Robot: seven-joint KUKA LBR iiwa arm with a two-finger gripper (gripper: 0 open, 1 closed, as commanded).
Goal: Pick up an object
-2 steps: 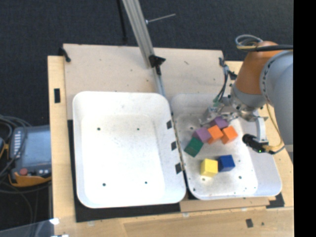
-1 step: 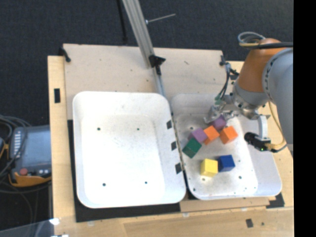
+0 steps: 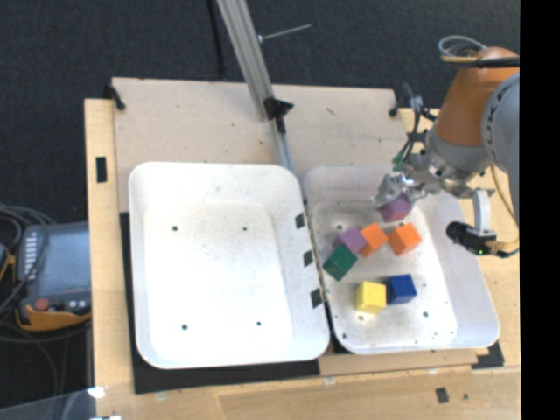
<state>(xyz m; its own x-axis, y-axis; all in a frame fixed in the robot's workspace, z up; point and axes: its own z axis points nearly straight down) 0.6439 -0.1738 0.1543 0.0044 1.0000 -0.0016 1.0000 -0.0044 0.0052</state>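
Observation:
My gripper (image 3: 395,196) hangs over the back part of the right bin (image 3: 468,318), shut on a mauve block (image 3: 395,208) that shows between its fingertips. Below it in that bin lie a purple block (image 3: 352,239), two orange blocks (image 3: 374,236) (image 3: 404,238), a green block (image 3: 339,261), a yellow block (image 3: 370,296) and a blue block (image 3: 401,288). The loose blocks cluster in the bin's middle and left half.
The left bin (image 3: 219,261) stands beside the right one, with a narrow gap and black clips between them. A metal rail (image 3: 249,51) slants down from the top to the bins' back edge. The arm (image 3: 468,112) comes in from the right.

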